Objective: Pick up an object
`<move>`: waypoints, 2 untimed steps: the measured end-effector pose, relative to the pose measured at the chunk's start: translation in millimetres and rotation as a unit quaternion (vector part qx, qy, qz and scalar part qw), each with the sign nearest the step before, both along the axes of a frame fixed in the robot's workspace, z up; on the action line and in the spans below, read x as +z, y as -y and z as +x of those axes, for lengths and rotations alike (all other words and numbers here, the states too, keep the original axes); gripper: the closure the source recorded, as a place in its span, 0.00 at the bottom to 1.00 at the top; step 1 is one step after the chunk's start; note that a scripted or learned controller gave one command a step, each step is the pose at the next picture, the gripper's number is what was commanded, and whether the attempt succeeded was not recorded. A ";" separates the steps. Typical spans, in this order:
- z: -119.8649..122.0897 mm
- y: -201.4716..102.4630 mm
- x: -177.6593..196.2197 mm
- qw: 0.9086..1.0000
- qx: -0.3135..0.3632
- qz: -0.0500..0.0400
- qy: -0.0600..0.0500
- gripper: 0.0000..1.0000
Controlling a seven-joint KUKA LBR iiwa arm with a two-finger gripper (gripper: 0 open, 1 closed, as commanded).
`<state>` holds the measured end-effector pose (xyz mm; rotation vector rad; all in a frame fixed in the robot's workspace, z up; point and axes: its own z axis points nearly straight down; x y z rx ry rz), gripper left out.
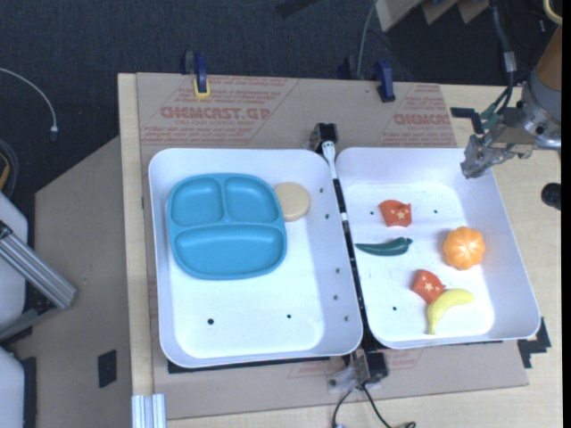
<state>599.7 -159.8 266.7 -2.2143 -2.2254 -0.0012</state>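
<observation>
the gripper hangs at the upper right of the frame, over the top right corner of the right bin, close to its rim. from where i stand it's a small grey cluster and i cannot tell how its tips are set; nothing shows caught in it.

all the loose pieces lie lower and to the left of it in that same bin. nearest is the orange, round and bright, below the gripper by the bin's right wall. further left sits a red strawberry piece with a pale spot on it, up near the middle of the bin. just under that a dark green pepper lies sideways, slim and slightly curved. lower down, a second red strawberry piece sits just beside a yellow banana, which curls toward the bottom right of the bin.

over in the left bin, a blue divided plate lies flat, with a cream round disc touching its upper right edge.
</observation>
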 end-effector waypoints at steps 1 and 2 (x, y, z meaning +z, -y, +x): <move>-6.7 -48.0 -14.4 1.000 0.000 0.000 -0.001 1.00; -22.1 -99.3 -30.8 1.000 0.000 0.000 -0.001 1.00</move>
